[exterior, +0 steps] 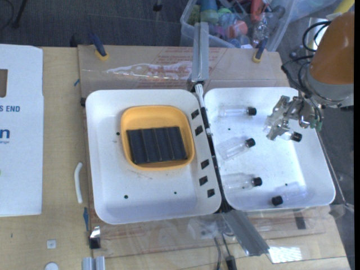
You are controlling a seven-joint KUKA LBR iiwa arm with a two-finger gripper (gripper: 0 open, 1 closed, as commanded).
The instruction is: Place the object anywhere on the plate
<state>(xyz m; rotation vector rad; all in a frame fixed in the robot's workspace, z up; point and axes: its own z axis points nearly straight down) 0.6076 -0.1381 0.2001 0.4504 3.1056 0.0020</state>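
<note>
Camera view: the metal two-finger gripper [279,122], spread and gripping nothing, hovers over clear black-capped plastic vials [235,147]; a centred, square descent should precede carrying one to the yellow plate [156,116].

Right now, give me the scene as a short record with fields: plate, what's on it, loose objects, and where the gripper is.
plate: yellow plate in the left bin
on plate: dark ridged block
loose objects: four clear vials with black caps, all in the right bin
gripper: gripper over the right bin's upper right part, near a black cap
jaws: state unclear
</note>
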